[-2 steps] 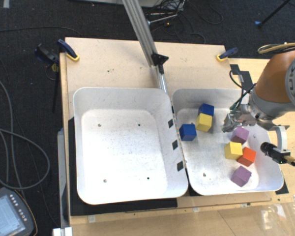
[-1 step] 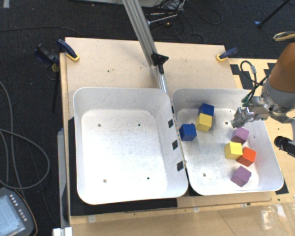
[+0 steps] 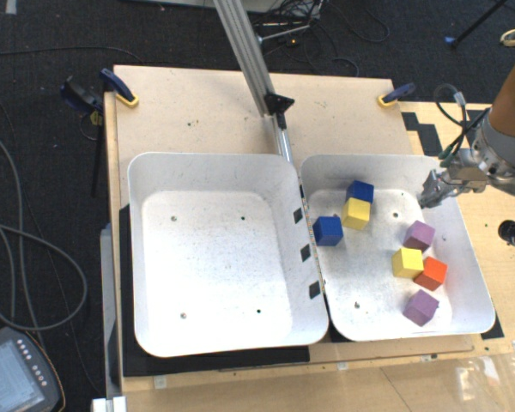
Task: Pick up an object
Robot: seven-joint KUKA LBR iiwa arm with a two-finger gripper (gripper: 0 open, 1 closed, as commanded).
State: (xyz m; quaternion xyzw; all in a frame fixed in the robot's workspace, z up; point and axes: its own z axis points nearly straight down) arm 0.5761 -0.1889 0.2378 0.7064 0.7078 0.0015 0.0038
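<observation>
The right bin (image 3: 463,230) holds several small blocks. A blue block (image 3: 360,191) touches a yellow block (image 3: 356,214) near the bin's back. Another blue block (image 3: 328,230) lies by the left wall. Toward the front right sit a purple block (image 3: 420,235), a yellow block (image 3: 407,262), an orange block (image 3: 431,272) and a second purple block (image 3: 421,306). My gripper (image 3: 433,192) hangs over the bin's back right corner, above and right of the purple block, with nothing seen between its fingers.
The left bin (image 3: 146,196) lies beside the right one. A slanted metal pole (image 3: 245,41) reaches down to the seam between the bins. Clamps (image 3: 120,88) (image 3: 396,94) sit at the board's back corners. Cables trail by the arm on the right.
</observation>
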